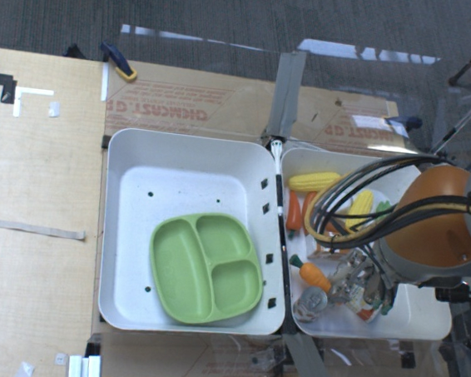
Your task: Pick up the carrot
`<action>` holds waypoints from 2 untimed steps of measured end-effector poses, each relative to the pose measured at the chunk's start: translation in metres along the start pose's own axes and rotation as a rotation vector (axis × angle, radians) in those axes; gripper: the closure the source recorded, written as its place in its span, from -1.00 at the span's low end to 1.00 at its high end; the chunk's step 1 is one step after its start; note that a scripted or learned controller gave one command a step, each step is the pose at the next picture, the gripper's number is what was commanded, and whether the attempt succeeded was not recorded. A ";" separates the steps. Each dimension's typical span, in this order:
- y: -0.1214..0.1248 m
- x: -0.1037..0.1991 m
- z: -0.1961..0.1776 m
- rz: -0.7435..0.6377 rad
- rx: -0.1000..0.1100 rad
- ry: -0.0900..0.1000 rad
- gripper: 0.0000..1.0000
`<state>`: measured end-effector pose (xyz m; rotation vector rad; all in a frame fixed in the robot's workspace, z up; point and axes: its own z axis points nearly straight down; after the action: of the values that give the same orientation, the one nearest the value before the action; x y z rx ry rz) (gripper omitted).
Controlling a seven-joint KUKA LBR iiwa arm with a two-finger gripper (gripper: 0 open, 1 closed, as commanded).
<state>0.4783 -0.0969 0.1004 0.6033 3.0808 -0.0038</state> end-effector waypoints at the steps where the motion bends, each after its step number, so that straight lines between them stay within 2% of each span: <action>1: 0.000 0.000 0.000 0.000 0.000 0.000 -1.00; 2: 0.002 0.002 0.008 0.229 0.000 0.003 -1.00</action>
<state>0.4771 -0.0938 0.0927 0.9528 2.9941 -0.0025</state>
